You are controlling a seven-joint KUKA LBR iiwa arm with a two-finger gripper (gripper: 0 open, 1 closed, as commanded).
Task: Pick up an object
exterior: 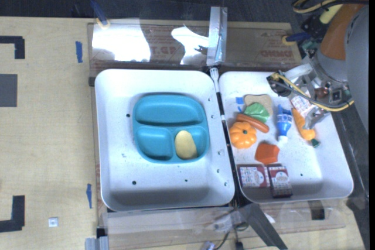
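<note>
We see the gripper [309,119], its opening impossible to tell, at the carrot [303,125] just right of the blue bottle [283,124], and we judge the carrot light, stiff and slippery, best pinched across its thick middle.

- Left white bin [111,143]: blue divided tray [170,126] inside, centred.
- Yellow egg-shaped piece [186,144] in tray's lower right compartment.
- Clear panel [152,38] behind bins, glare on it.
- Blue tape marks [78,51] on wooden bench [41,143].
</note>
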